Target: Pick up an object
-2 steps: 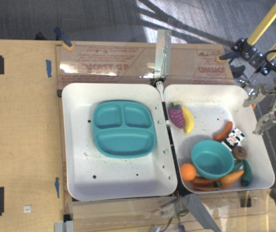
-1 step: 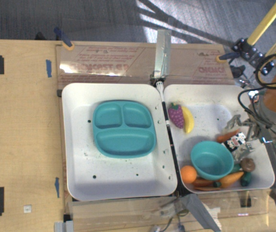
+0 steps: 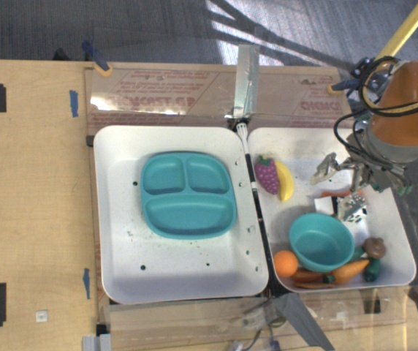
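Note:
My gripper hangs over the upper middle of the right bin, under the orange wrist band. Its fingers are spread open, and I see nothing gripped between them. A thin red object lies on the bin floor just below the gripper. Left of it lie purple grapes and a yellow banana. A teal bowl sits just in front of the gripper, with an orange, a carrot and a brown item around it.
The left bin holds a teal divided plate. A metal divider post stands behind the seam between the bins. Black cables loop around the wrist. Wooden bench lies to the left.

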`<state>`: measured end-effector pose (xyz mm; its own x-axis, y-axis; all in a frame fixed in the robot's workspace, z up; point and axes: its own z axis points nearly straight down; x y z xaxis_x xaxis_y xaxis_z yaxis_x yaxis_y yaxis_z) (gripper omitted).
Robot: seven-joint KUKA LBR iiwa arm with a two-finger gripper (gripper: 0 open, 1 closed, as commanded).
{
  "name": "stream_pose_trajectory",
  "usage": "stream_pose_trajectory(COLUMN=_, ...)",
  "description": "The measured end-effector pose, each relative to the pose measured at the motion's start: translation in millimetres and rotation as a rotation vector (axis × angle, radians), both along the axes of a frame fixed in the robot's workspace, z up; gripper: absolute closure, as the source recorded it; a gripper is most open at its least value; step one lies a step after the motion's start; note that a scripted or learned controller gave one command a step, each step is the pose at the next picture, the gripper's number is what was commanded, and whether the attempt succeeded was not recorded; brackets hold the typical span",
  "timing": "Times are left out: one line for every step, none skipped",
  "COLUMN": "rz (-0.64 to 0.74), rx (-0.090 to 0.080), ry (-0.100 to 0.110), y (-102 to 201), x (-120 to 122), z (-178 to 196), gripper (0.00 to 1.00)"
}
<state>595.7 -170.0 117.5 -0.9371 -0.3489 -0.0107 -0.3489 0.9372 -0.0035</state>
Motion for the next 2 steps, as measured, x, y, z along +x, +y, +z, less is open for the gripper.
stream_pose_trajectory(rz=-0.081, rx=-0.001, ry=-0.001, y=4.3, x=-26.0, z=-28.2, gripper=0.0)
stream_pose_trajectory(rz=-0.305, rx=0.002, ry=-0.004, y=45.6, x=-4.7, z=-28.2, gripper=0.0)
